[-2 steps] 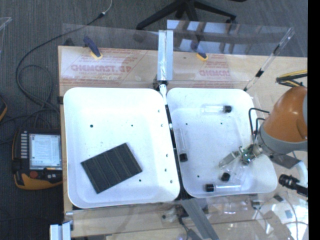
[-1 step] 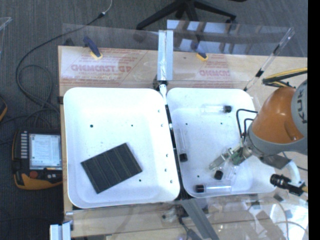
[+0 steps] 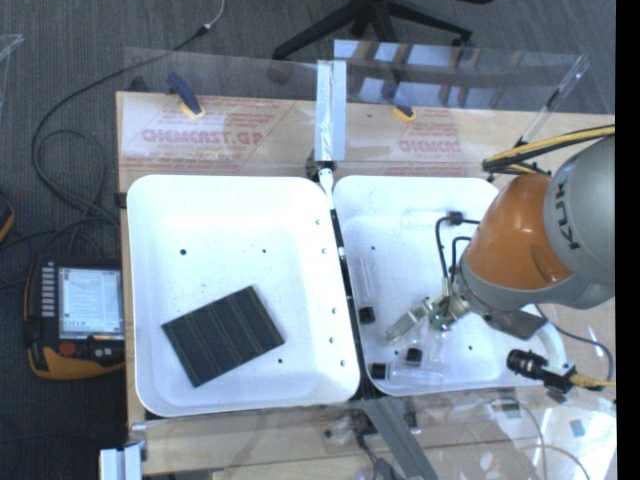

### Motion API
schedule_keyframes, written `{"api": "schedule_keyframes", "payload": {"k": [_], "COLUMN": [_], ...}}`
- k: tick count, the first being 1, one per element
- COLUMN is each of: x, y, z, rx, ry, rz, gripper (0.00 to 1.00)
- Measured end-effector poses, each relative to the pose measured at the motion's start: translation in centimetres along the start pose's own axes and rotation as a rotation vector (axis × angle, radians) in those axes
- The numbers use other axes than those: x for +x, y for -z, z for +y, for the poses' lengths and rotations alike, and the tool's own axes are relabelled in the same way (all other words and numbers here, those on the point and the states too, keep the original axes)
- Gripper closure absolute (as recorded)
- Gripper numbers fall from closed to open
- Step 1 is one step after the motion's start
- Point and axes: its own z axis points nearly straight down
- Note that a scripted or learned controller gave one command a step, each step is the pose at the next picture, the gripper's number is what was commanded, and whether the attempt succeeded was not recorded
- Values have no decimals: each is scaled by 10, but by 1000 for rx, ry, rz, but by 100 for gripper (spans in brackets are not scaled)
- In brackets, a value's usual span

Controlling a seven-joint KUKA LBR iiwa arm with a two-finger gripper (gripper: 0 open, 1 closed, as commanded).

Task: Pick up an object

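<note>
The grey and orange arm [image 3: 540,238] covers much of the right bin [image 3: 400,200], and its claw [image 3: 432,315] hangs low over small clear and black pieces [image 3: 400,353] too tiny to identify. I cannot tell how the claw is set. A dark ribbed panel [image 3: 222,334] lies flat in the left bin [image 3: 200,203], well apart.
</note>
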Motion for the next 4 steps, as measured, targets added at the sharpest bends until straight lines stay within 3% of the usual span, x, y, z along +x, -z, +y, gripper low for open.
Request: {"api": "schedule_keyframes", "payload": {"k": [1, 2, 3, 4], "x": [0, -48, -30, -31], "y": [7, 1, 87, 85], "z": [2, 62, 106, 185], "rx": [-1, 15, 22, 23], "ry": [-1, 93, -30, 2], "rz": [4, 17, 17, 18], "gripper": [100, 100, 100, 100]}}
